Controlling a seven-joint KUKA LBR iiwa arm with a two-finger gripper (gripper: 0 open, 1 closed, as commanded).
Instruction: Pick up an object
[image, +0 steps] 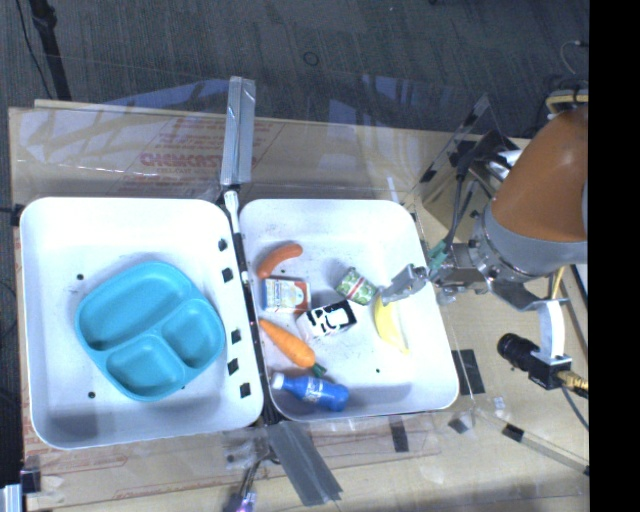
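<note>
The right bin (410, 225) holds several objects. A brown sausage (279, 257) lies at the back and a small juice carton (285, 293) just below it. An orange carrot (288, 343) and a blue bottle (313, 392) sit toward the front. In the middle are a black-and-white packet (331, 317) and a small green can (357, 287). A yellow banana (390, 325) lies along the right wall. My gripper (403, 283) hangs over the bin's right side, just above the banana's top end and right of the green can. Nothing shows between its fingers.
The left bin (50, 400) holds a blue three-compartment tray (150, 327). A metal divider (238, 140) runs between the bins at the back. Loose clips and cable pieces lie on the bench (500, 420) to the right of the bins.
</note>
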